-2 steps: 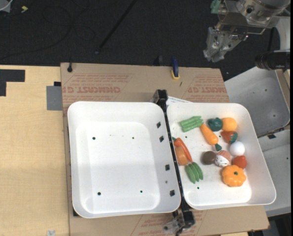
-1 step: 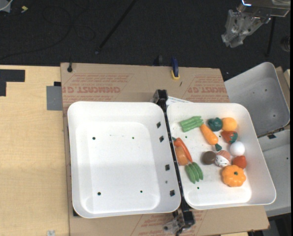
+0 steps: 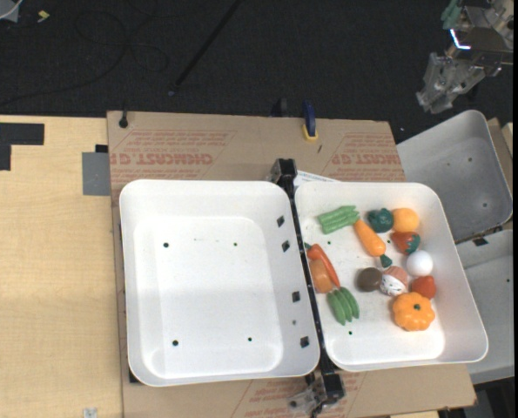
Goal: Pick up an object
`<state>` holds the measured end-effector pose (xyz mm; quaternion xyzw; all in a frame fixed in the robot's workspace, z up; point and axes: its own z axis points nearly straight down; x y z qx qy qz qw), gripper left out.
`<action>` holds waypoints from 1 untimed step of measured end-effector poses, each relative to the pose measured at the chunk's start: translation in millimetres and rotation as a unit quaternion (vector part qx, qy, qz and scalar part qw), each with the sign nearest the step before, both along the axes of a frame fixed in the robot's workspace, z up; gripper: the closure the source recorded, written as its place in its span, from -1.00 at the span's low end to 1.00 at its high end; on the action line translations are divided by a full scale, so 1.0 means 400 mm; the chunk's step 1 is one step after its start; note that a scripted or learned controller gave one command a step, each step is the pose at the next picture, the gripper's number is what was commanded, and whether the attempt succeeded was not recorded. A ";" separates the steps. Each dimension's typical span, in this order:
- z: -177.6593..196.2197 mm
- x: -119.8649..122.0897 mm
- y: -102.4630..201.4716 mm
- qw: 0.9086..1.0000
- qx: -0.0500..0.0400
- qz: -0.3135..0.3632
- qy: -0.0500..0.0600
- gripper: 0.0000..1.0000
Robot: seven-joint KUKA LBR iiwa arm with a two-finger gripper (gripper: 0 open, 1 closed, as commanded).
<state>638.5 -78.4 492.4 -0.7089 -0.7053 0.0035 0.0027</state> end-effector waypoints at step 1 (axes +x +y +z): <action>0.119 0.014 -0.054 1.000 0.000 0.002 -0.005 1.00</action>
